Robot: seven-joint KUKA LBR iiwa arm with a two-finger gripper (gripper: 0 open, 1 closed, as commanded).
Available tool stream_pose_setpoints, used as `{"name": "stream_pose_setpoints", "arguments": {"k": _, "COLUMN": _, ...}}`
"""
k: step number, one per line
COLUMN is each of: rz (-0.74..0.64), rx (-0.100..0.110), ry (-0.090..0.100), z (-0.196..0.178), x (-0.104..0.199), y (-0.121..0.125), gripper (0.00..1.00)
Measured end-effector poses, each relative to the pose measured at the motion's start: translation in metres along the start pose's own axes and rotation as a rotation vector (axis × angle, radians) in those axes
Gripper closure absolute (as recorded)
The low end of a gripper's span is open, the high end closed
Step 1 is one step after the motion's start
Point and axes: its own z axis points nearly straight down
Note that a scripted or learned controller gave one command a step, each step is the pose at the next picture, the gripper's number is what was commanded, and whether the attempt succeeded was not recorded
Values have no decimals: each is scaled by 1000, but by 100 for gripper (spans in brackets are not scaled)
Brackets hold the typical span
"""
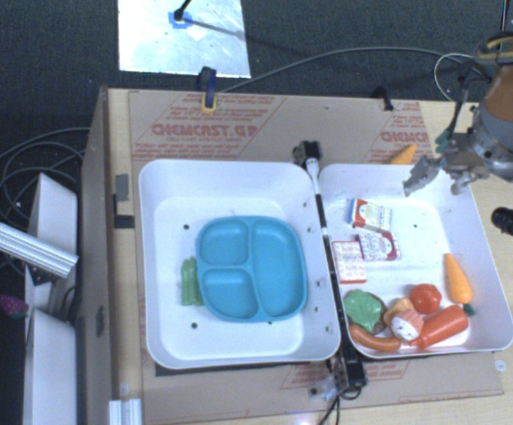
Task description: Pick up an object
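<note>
Overhead, two white bins sit side by side: the left bin [163, 237] holds a blue divided plate [249, 268], the right bin [482, 246] toy food and packets. Among them lies a carrot [456, 278]. Above the right bin's far edge hangs the gripper [440, 173], fingers spread, holding nothing.

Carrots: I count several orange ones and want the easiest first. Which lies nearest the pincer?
The small carrot outside the right bin's far rim, just left of the pincer. The other two lie inside the bin, nearer the camera.
</note>
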Motion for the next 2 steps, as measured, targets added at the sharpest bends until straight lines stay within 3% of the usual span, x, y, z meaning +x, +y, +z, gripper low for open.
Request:
{"name": "stream_pose_setpoints", "arguments": {"k": 1, "rz": 1, "rx": 2, "ry": 1, "z": 78, "x": 16, "y": -42, "gripper": 0}}
{"name": "stream_pose_setpoints", "arguments": {"k": 2, "rz": 2, "rx": 1, "ry": 1, "z": 151, "x": 26, "y": -127, "gripper": 0}}
